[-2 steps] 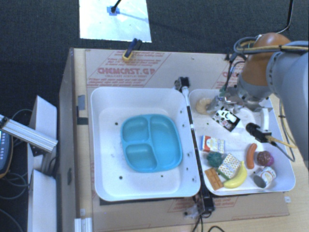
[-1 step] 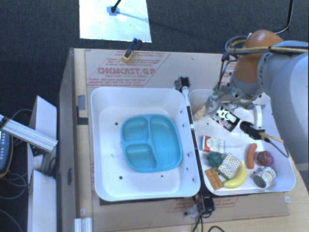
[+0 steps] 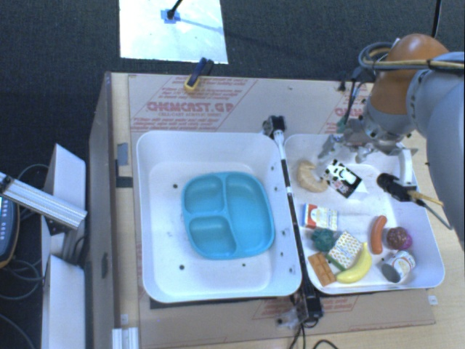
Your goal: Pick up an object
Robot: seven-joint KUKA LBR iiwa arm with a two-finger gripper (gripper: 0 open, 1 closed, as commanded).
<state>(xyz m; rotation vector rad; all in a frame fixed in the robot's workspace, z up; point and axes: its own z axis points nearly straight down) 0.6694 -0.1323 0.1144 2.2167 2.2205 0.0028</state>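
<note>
My gripper (image 3: 341, 153) hangs over the far end of the right bin (image 3: 436, 267), its fingers spread apart with nothing between them. Just below it lies a black-and-white patterned object (image 3: 343, 178), close to the fingertips. Left of that object rests a tan bread piece (image 3: 312, 175). Nearer the front lie a red-and-white box (image 3: 320, 217), a dark green lump (image 3: 324, 238), a checkered packet (image 3: 346, 249), a banana (image 3: 356, 268), an orange cracker (image 3: 321, 268), a red sausage (image 3: 377, 234), a maroon ball (image 3: 398, 237) and a silver cup (image 3: 398, 266).
The left bin (image 3: 163, 195) holds a blue divided plate (image 3: 227, 214). A black rod (image 3: 287, 187) runs along the wall between the bins. A yellow-and-black tool (image 3: 197, 75) lies on the bench behind the bins.
</note>
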